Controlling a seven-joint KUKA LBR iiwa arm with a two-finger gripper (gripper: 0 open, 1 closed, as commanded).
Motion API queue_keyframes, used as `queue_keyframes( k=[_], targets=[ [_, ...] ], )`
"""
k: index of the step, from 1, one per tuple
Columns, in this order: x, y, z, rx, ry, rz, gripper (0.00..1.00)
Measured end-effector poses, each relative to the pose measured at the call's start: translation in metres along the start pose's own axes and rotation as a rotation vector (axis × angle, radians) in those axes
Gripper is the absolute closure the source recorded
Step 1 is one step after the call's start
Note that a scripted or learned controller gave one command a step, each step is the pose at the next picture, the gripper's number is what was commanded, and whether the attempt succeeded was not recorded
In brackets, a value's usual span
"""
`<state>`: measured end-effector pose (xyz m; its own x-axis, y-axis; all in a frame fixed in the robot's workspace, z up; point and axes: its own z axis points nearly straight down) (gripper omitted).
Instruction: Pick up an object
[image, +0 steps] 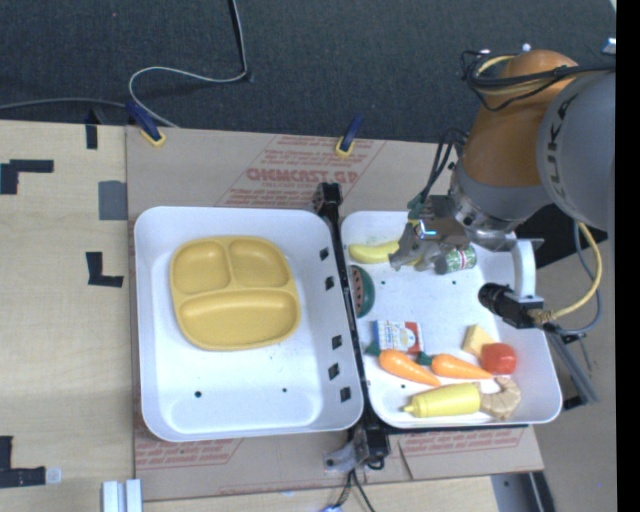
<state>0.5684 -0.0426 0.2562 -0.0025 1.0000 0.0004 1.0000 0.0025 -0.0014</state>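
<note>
Far left of the fingers, a yellow divided plate (236, 291) lies in the left bin (160, 400). Just left of them lies a banana (372, 252). The fingers (425, 250) hang over the right bin (540, 395); their state I cannot tell. Below them lie two carrots (430, 368).

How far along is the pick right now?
Done: the arm has reached into the right bin, with the gripper low at its back edge beside the banana. In hand: nothing visibly held. Left: the grasp and lift. The carrots, tomato and yellow bottle lie in that bin; the yellow plate sits in the left one.
</note>
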Motion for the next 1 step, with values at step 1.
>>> queue_keyframes(
  k=[1],
  targets=[
    [0.049,-0.0264,0.0122,0.001,0.0,0.001,1.0]
  ],
)
